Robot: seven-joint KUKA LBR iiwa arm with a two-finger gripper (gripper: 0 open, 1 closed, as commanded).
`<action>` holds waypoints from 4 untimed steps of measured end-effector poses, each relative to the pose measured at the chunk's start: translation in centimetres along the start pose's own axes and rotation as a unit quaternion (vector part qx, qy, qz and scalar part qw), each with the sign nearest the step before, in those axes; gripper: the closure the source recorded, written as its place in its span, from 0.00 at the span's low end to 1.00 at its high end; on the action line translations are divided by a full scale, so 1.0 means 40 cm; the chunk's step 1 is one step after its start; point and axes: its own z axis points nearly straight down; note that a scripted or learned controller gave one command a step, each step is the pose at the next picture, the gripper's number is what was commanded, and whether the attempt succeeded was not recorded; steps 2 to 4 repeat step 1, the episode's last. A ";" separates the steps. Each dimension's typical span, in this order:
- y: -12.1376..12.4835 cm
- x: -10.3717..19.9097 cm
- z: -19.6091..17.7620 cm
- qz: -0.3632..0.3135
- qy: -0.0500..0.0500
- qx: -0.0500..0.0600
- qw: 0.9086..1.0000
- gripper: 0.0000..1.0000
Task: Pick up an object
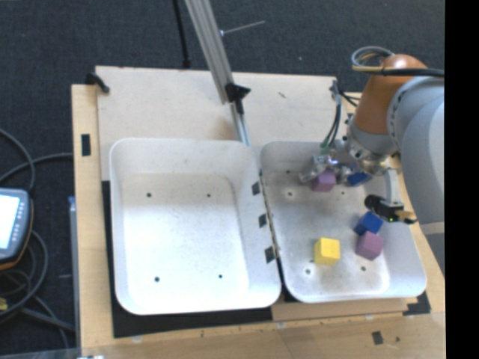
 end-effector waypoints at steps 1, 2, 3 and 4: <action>-0.002 -0.005 -0.025 -0.003 -0.002 0.001 1.000 1.00; -0.002 -0.005 -0.025 -0.003 -0.002 0.001 1.000 1.00; -0.002 -0.005 -0.025 -0.003 -0.002 0.001 1.000 1.00; -0.002 -0.005 -0.025 -0.003 -0.002 0.001 1.000 1.00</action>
